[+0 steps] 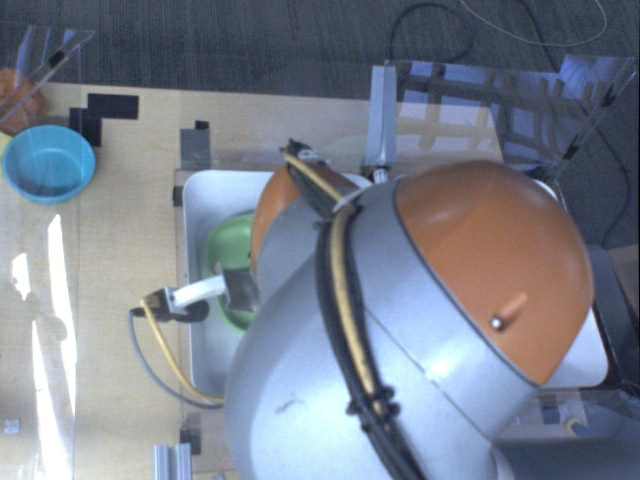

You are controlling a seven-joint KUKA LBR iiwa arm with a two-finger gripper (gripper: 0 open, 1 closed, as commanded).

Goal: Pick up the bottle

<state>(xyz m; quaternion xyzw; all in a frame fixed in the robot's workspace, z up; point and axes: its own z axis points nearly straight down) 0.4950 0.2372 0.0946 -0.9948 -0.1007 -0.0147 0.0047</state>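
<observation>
Camera view, arm (420,338) hiding most of white bin (200,268), green object (230,248) half covered, claw state unclear.

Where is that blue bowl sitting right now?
The blue bowl sits on the wooden bench at the camera view's far left, outside the white bin, just left of a black L-shaped marker.

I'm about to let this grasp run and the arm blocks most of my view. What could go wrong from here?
1. The arm covers most of the left bin, so the contact point can't be checked; a miss could go unnoticed.
2. Just a sliver of the green bottle shows beside the arm near the bin's wall; it may get pushed rather than gripped.
3. The yellow cable loops over the bin edge and could snag.
</observation>
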